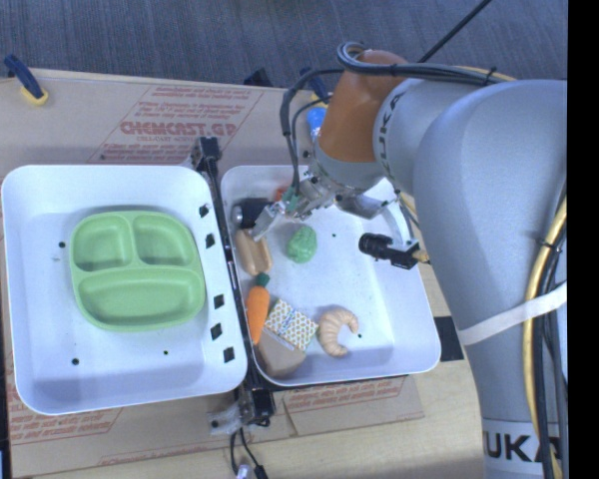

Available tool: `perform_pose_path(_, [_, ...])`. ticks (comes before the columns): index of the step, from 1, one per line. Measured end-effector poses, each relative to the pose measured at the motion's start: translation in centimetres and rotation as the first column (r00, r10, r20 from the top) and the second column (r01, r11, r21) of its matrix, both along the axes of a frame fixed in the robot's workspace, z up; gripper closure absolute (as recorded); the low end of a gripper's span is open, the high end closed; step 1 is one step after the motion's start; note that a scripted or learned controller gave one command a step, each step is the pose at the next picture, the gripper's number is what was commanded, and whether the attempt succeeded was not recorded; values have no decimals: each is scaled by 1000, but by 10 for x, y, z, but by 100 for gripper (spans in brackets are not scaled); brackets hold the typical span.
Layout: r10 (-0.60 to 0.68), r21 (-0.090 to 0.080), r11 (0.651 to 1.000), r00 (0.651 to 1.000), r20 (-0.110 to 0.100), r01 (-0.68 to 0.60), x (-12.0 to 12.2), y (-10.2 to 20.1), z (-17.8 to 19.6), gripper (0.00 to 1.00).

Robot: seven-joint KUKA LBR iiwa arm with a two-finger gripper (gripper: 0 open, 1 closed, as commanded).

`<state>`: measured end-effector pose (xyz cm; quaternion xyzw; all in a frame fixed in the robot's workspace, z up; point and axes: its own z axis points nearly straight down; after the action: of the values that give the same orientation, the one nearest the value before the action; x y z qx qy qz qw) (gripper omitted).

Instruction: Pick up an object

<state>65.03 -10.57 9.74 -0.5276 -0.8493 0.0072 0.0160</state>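
Note:
My gripper (272,216) hangs low over the upper left part of the right bin (411,312). Just below it to the left lies a tan bread roll (252,252), and a green ball-shaped thing (301,244) sits just below it to the right. A small black thing (244,211) lies right beside the gripper, against the bin's left wall. Along the front of this bin are an orange carrot (257,312), a patterned square cracker (291,324), a croissant (337,329) and a brown piece (280,356).
The left bin (30,367) holds a green divided plate (137,268). A row of black clips (217,277) runs along the wall between the two bins. The arm's grey body (479,228) covers the right bin's right side.

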Motion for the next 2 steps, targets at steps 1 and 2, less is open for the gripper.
perform_pose_path(1, [-292,-5,956,956,28,293,2,8,-5,0])
perform_pose_path(2, [29,-7,1000,1000,-1,-29,0,2,-6,0])
